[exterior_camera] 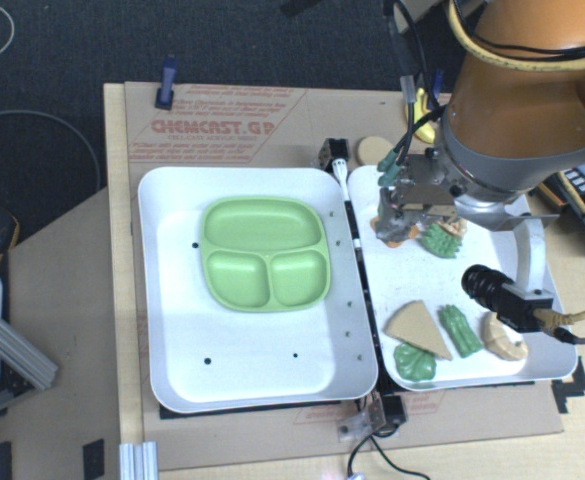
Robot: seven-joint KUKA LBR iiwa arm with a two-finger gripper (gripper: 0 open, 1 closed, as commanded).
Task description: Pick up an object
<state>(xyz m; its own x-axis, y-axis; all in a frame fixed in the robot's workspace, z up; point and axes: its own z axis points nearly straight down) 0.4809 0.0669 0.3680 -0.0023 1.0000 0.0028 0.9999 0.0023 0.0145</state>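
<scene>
Currently gripper [397, 223] is down at right bin's [542, 368] top-left corner by an orange toy [390, 232]; grip state can't tell. Next: lift, verify.

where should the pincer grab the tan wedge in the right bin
Judging by its pose, the tan wedge lies flat, point toward the bin's far side. Come straight down from above and pinch across the narrower upper half. A green leafy piece touches its wide lower edge and a green ridged piece lies close on its right.
</scene>
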